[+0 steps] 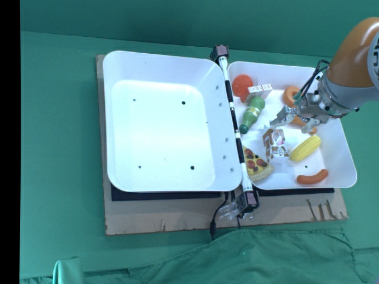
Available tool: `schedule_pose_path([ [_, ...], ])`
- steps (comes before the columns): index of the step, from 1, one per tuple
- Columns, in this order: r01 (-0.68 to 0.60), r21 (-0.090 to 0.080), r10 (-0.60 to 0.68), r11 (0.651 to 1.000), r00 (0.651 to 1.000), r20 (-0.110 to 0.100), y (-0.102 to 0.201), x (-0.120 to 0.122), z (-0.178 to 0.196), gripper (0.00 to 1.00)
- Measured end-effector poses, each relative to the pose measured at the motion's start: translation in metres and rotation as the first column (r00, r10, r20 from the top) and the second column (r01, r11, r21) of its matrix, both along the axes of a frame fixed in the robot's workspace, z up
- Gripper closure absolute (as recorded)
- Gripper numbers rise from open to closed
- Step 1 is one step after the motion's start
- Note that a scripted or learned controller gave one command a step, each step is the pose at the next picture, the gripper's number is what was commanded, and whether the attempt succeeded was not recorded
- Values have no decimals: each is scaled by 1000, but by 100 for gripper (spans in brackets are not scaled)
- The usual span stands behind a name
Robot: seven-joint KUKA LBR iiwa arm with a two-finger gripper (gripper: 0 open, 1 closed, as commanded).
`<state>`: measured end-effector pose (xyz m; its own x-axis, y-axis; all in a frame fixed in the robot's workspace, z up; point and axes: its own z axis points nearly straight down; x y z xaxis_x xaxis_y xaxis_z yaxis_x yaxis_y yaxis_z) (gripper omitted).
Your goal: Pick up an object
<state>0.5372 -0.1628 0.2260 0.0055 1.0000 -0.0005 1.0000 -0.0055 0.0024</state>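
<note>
The right bin (340, 158) holds several toy foods. A red tomato (241, 85) and a small white box (259, 90) lie at its far left, with a green bottle (252, 113) just below them. A brown-and-white carton (274, 144) stands mid-bin, a pizza slice (257, 164) lies at the near left corner, a yellow corn cob (305, 148) and a red sausage (312, 177) lie near the front. An orange piece (291, 95) sits at the back, partly hidden by the arm. My gripper (294, 117) hangs low over the bin's middle, beside the orange piece and above the carton.
The left bin (160, 123) adjoins the right one along a black-and-white divider bar (233, 111). Both rest on a cardboard sheet (177, 218) over green cloth. The arm's orange band (355, 46) enters from the right.
</note>
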Motion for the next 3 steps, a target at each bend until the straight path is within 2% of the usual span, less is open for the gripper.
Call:
schedule_pose_path([
  [1,-1,-4,1,1000,1000,11,-2,4,-43,0],
  [2,2,-9,-2,1000,1000,22,-4,6,-27,100],
  [3,-2,-4,2,1000,1000,8,-9,-3,26,100],
])
